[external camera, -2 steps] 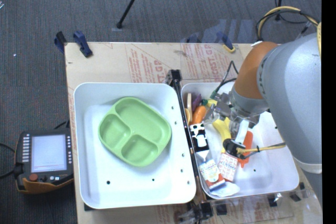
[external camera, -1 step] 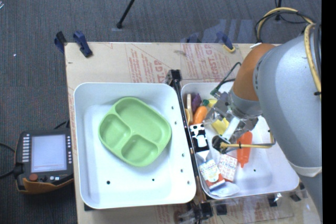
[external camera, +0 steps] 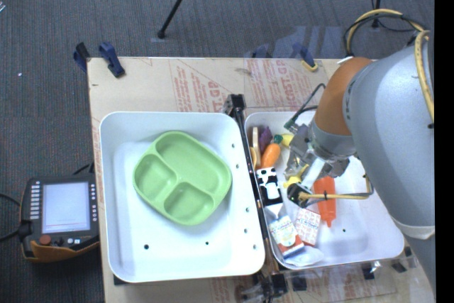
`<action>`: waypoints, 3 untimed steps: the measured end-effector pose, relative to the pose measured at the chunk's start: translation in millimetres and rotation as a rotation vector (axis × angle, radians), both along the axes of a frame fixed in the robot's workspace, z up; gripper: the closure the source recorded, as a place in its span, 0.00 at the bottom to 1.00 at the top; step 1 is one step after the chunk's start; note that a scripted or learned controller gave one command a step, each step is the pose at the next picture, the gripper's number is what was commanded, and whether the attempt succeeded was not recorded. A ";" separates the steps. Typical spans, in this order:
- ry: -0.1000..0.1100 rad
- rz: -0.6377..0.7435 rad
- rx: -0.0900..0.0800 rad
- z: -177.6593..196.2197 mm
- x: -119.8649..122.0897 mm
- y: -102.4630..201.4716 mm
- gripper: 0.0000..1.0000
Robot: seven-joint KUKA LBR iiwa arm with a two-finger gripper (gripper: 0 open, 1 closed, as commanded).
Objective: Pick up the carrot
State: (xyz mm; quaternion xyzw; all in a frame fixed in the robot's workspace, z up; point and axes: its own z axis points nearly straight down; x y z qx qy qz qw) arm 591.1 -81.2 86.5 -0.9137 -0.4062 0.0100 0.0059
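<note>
Camera view puts my gripper [external camera: 296,179] low over the right bin [external camera: 369,241] (open or closed, I cannot tell); the carrot [external camera: 270,154] lies just beside it, near the bin's left wall.

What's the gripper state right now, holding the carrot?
Gripper: cannot be told; it's over the right bin, beside the carrot.

The sectioned green plastic plate [external camera: 183,177] looks smooth and matt (like both shallow white plastic bins [external camera: 117,152]); the brown cardboard bench top [external camera: 177,85] is dull.
</note>
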 end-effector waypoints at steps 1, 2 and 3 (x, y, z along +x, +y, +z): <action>0.001 0.002 0.000 -0.1 0.0 0.7 0.00; 0.013 0.006 0.001 3.6 -1.4 0.7 1.00; 0.013 0.007 0.001 3.5 -1.4 1.1 0.00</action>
